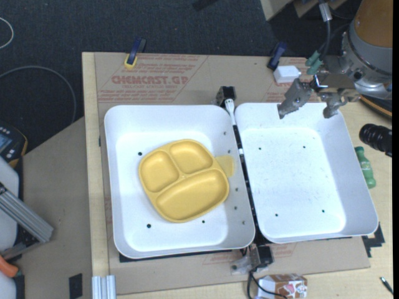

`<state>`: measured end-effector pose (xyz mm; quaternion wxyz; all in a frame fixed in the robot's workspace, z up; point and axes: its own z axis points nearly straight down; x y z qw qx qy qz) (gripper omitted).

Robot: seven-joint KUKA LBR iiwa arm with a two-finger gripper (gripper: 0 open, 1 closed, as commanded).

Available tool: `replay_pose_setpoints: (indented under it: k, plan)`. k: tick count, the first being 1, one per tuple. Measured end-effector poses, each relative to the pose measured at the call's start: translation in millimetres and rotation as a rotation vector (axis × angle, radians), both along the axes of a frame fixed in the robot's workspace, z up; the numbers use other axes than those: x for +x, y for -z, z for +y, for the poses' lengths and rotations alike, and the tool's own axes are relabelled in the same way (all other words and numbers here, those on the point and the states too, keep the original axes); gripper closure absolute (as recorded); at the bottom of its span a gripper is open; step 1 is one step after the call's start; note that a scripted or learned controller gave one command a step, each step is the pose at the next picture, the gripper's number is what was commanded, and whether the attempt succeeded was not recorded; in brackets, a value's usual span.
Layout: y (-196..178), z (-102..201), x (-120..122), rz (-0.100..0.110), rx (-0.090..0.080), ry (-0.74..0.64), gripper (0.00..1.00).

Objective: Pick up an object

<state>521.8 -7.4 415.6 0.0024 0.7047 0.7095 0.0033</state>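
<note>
Nearest me, in the left bin (118, 167), a yellow divided plate (183, 179) with three compartments lies flat, roughly in the middle and turned a little askew, with a small yellow tab (225, 165) poking out at its right side toward the seam between the two bins. The right bin (349, 185) sits just beside it on the brown worktop (162, 76). Farther back, the pincer (310, 104) hangs over the far edge of the right bin, its two grey fingers (292, 101) spread apart with nothing between them, well apart from the plate.
</note>
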Motion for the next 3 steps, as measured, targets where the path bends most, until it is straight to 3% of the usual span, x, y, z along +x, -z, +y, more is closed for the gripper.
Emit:
replay_pose_setpoints:
  k: [1, 2, 3]
  plan:
    - [-37, 53, -44, 0.003, 0.000, 0.002, 0.00]
    - [-46, 51, -41, 0.002, -0.002, 0.005, 1.00]
    - [-27, 112, -43, 0.014, -0.001, 0.000, 1.00]
